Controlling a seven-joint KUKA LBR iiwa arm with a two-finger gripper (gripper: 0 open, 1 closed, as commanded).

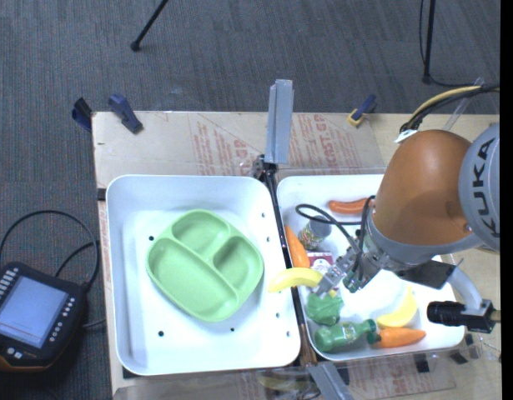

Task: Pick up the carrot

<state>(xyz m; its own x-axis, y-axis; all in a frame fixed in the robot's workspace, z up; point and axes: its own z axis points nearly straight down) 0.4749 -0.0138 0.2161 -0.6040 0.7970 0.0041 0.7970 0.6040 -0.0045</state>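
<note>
The gripper (334, 280) hangs in the right bin (364, 182); whether it grasps anything I cannot tell. Three orange pieces: one carrot (295, 247) just left of it, another (399, 337) below-right, a pepper (349, 207) above. One green plate (206, 265) lies far left.

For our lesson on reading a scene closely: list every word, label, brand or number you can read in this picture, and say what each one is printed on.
"KUKA": black letters on the grey arm, running sideways and cut off at the picture's edge.
Red print on the cardboard sheet under the bins: mirrored and blurred, not readable.
Label on the small red packet in the right bin: too small to read.
Screen of the handheld pendant: no legible text.
</note>
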